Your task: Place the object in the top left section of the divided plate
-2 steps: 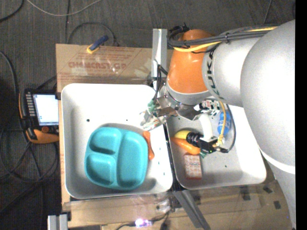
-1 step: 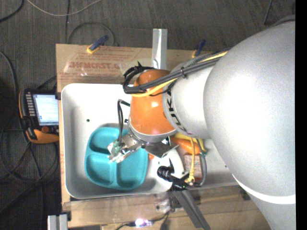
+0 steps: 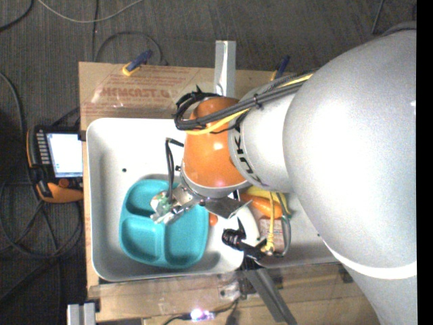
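The big grey arm (image 3: pixel 352 154) leans in over the white bin (image 3: pixel 105 181), its orange band (image 3: pixel 213 154) above the teal divided plate (image 3: pixel 162 232). The claw (image 3: pixel 164 207) hangs over the plate's upper ridge; I cannot tell how it stands or whether it holds anything. An orange object (image 3: pixel 264 205) lies just beside the plate, toward the table's right edge.

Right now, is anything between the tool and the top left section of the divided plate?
Nothing visible. The tool hangs directly over the teal divided plate in the left bin, near its upper dividing ridge.
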